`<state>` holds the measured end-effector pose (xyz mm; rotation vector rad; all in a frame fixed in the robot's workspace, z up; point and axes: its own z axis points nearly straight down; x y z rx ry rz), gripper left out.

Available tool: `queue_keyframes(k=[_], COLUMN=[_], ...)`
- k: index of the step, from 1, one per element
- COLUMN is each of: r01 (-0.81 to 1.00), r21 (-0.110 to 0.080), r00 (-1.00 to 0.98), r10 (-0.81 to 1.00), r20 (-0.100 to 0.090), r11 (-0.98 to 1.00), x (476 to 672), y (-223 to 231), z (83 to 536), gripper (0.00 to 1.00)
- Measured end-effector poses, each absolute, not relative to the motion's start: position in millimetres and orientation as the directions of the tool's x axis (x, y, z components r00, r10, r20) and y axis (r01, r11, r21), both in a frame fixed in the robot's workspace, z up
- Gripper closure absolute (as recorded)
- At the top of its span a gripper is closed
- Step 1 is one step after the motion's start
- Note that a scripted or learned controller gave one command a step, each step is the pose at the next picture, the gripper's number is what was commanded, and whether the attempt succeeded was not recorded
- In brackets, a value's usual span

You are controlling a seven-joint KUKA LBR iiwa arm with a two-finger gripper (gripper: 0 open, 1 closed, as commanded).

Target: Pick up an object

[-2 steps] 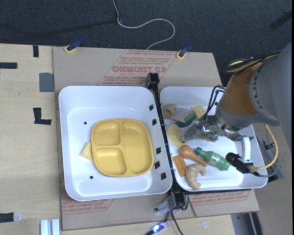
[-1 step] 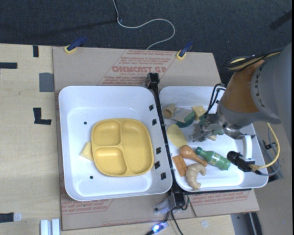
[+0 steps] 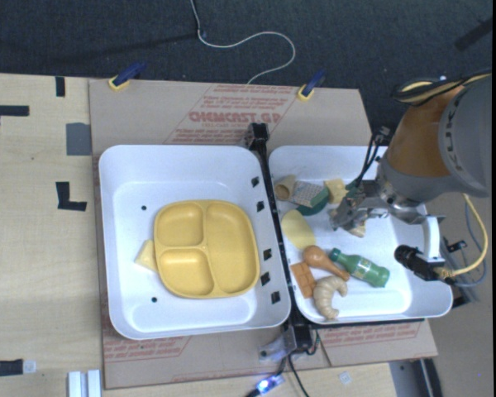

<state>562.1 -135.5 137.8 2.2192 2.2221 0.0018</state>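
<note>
1. Down in the right-hand shallow white bin [image 3: 422, 304], the dark metal two-finger gripper [image 3: 350, 215] sits low near the middle of the bin; its tips are a blurred grey tangle, and whether they are spread or pressed together cannot be told, nor whether anything is between them.
2. Behind it, the grey arm with its orange band [image 3: 426, 143] covers the bin's far right corner, and a black fitting with a yellow cable [image 3: 420, 261] overlaps the right rim.
3. Just beside the gripper, toward the bin's far left corner, lie a pale yellow chunk [image 3: 336, 190], a greenish packet [image 3: 311, 197] and a tan roll-shaped item [image 3: 283, 188]; these crowd together and their outlines are hard to separate.
4. Nearer the front edge lie a green plastic bottle [image 3: 362, 268], an orange-brown spoon-like piece [image 3: 314, 255], an orange carrot-shaped stick [image 3: 302, 279] and a cream croissant-shaped toy [image 3: 328, 294], with a pale yellow rounded object [image 3: 296, 227] against the left wall.
5. Red print on the brown cardboard sheet [image 3: 231, 114] under the bins is partly legible but too blurred to read with certainty.
6. Across the black divider, the left-hand white bin [image 3: 124, 172] holds a yellow compartment tray [image 3: 207, 248], which hides most of a pale yellow flat piece [image 3: 145, 257] poking out at its left edge.
</note>
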Motion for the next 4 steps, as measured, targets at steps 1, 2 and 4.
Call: queue_keyframes(k=[1, 2, 4], r01=[1.000, 1.000, 1.000], r21=[0.002, 0.003, 0.000], r00=[-0.002, -0.002, -0.007], r10=[1.000, 1.000, 1.000], r20=[0.000, 0.000, 0.001], r11=[0.002, 0.002, 0.007], x=[567.1, 568.0, 607.4], y=[-131.2, -130.5, -28.1], z=[181.3, 227.0, 232.3], gripper=[1.00, 1.00, 1.00])
